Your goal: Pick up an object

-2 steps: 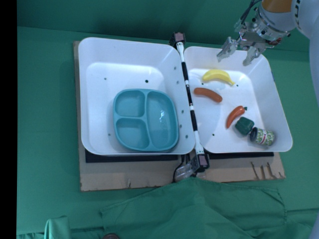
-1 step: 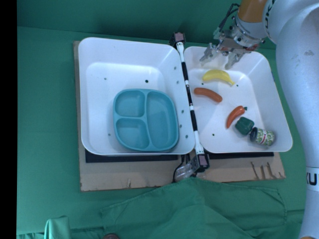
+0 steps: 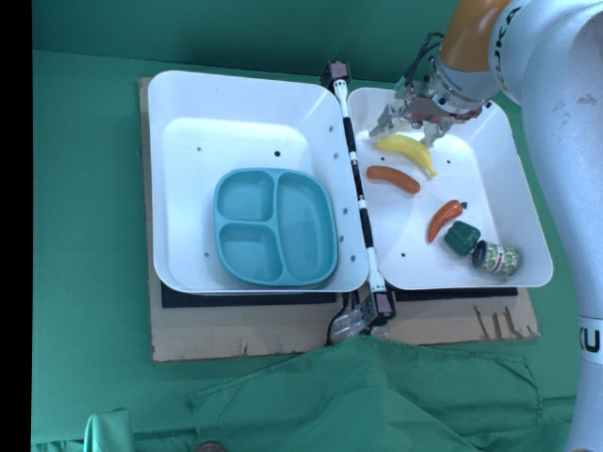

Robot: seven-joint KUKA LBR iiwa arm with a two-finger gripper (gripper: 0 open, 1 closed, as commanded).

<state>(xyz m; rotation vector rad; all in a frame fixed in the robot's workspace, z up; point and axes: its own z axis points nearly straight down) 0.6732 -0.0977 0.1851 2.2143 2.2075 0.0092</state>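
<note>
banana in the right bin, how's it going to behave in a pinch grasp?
The banana looks like a smooth, glossy toy, so probably light and rigid but slippery. Its curved, tapering body may swivel or squirt out if pinched off-centre. It lies flat beside the sausage, under the gripper, so a nudge would likely slide or spin it rather than roll it.

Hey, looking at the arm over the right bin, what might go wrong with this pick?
The banana is curved and smooth, so it may roll or slip as the gripper closes above it. The sausage lies close beside it and might be nudged. Both sit near the right bin back wall, limiting room.
</note>
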